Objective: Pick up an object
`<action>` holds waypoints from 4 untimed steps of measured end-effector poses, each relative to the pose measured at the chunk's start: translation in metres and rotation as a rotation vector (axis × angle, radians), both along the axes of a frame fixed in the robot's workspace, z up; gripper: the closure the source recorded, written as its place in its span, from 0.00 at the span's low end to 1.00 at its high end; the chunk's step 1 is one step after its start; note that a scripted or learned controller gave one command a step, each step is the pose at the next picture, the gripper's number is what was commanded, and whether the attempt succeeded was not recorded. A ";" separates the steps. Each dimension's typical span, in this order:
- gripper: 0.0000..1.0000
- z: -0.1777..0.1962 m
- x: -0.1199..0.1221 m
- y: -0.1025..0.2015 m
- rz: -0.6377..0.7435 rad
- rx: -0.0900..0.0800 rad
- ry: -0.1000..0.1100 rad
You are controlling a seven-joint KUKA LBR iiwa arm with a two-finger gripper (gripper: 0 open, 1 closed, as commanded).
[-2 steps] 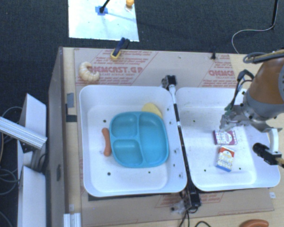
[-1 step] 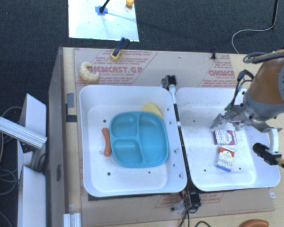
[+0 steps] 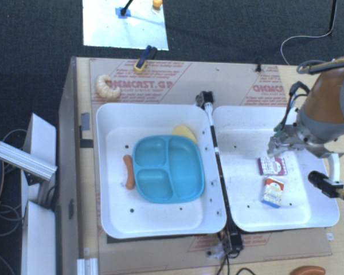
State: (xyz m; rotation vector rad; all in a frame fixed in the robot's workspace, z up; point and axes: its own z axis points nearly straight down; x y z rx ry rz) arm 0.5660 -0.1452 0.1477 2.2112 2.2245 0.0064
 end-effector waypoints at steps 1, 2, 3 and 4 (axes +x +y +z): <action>0.00 0.000 0.000 0.000 0.000 0.000 0.000; 0.00 -0.010 -0.038 0.061 -0.002 0.002 0.006; 0.00 -0.024 -0.031 0.000 -0.006 -0.001 0.005; 0.00 -0.063 -0.061 0.004 -0.005 0.001 0.005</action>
